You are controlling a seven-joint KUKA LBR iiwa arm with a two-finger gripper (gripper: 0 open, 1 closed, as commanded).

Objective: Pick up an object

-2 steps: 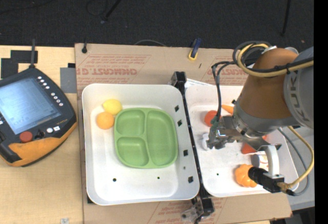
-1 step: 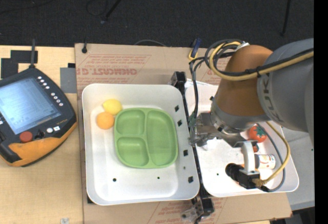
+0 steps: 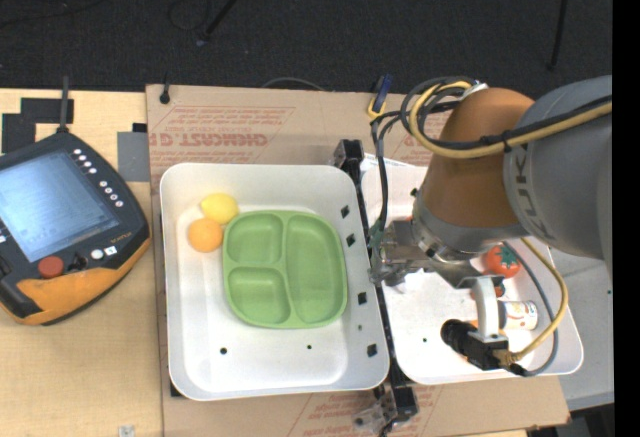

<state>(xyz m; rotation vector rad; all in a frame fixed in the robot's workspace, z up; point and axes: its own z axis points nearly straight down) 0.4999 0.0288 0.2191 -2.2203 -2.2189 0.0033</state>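
We are looking first at the grey arm point(image 3: 562, 173), which is rising closest to the camera and reaching in from the right, its orange band bulging above the wrist. Below it the gripper point(image 3: 386, 268) is hanging low over the left edge of the right bin point(image 3: 425, 350), just beside the wall shared with the left bin point(image 3: 260, 357). The wrist is covering it, so we cannot tell whether it is open or closed, and we are seeing nothing held in it.

In the right bin a red-orange thing point(image 3: 501, 261) is lying near the right side, partly under the arm, and a small white and orange thing point(image 3: 517, 311) is lying just below it.

In the left bin a green divided tray point(image 3: 285, 269) is lying flat near the middle. A yellow ball point(image 3: 218, 207) and an orange ball point(image 3: 205, 236) are sitting at its upper left corner, touching each other.

Both bins are resting on printed cardboard point(image 3: 250, 121). On the table point(image 3: 80, 375) to the left a black and orange control pendant point(image 3: 62, 225) is lying well apart from the bins.
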